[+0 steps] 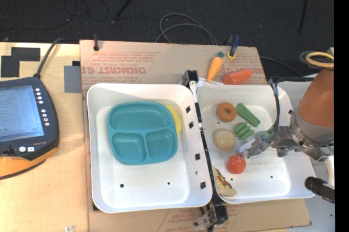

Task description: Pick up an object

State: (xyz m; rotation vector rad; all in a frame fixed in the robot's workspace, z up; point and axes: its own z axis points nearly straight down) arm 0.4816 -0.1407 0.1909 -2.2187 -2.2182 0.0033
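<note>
The right bin (272, 184) holds a brown doughnut (226, 111), a long green piece (248, 115), a smaller green pod (243, 130), a beige ball (223, 139), a red tomato (236, 164) and a flat yellowish food piece (224, 182) at its front left corner. My gripper (252, 147) hangs low over this bin, reaching in from the right. It sits just right of the beige ball and just above the tomato. I see nothing held in it. The grey wrist with its orange band (322, 97) stands over the bin's right wall.
The left bin (103, 182) carries a teal divided plate (143, 133) with a yellow item (175, 119) peeking out behind it. On the cardboard behind the bins lie a carrot (215, 68) and a red pepper (238, 77). A tablet (22, 116) rests far left.
</note>
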